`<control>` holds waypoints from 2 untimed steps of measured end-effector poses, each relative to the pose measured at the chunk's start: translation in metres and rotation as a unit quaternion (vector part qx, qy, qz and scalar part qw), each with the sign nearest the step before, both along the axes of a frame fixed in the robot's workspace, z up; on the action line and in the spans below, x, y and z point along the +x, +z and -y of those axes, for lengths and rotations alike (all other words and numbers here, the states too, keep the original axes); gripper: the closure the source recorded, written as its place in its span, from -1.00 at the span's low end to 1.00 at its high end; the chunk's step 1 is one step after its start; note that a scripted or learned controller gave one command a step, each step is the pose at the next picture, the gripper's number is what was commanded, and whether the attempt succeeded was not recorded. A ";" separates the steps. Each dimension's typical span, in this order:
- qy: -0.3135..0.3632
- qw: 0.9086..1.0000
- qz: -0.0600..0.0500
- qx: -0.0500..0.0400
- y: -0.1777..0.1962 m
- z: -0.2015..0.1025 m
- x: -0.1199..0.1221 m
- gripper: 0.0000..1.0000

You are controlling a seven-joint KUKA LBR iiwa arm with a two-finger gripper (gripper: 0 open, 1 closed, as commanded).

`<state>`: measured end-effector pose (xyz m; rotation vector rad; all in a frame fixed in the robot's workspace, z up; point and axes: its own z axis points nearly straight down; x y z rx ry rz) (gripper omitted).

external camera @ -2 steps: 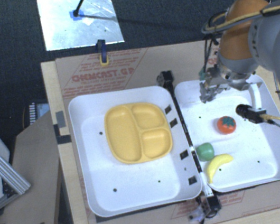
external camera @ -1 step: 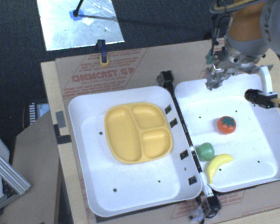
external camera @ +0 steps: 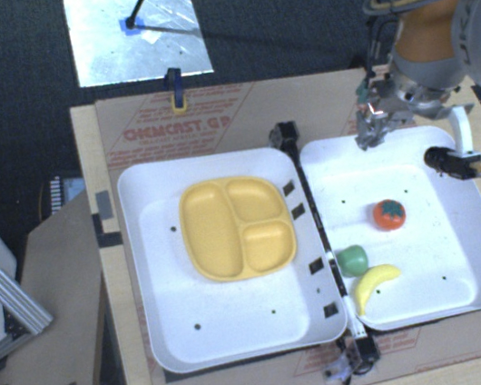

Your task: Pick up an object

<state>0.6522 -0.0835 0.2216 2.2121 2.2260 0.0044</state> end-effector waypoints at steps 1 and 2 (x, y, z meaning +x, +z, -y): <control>0.001 1.000 -0.003 0.001 -0.009 -0.048 -0.030 1.00; 0.001 1.000 -0.002 0.001 0.005 -0.091 -0.056 1.00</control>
